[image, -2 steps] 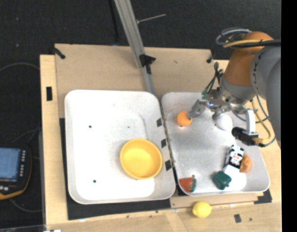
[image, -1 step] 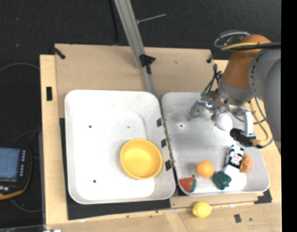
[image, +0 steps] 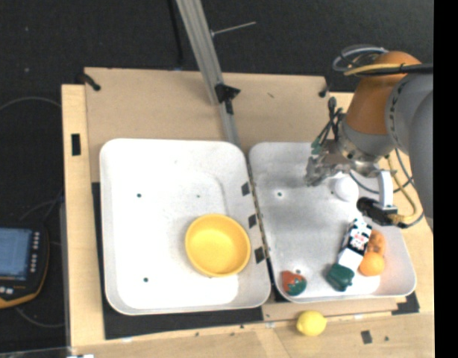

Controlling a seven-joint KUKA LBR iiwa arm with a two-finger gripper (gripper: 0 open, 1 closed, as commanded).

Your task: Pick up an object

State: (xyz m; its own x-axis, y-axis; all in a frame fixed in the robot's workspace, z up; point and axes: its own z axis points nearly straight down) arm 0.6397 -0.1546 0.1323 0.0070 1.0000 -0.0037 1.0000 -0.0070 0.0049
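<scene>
Reaching in from the right, the grey arm (image: 408,125) is bent down over the right bin (image: 289,177), with its orange band (image: 372,103) seen above the wrist. The gripper (image: 316,171) is pointed down toward the far part of that bin, near its bare floor; whether it is spread or closed cannot be told, and nothing is seen held in it. 2 shallow white bins are borne side by side on the bench (image: 154,103). In the left bin (image: 139,177) a yellow bowl (image: 218,245) is set upright near the near right corner. Along the right bin's right edge a black-and-white carton (image: 353,243) is laid, its long axis running from the far right toward the near left. An orange fruit (image: 372,262) is touching it on the right, and a dark green block (image: 339,277) lies at its near end. A red-and-green toy (image: 292,281) is placed near the near edge. A lemon (image: 311,323) rests on the bench just beyond that edge.
</scene>
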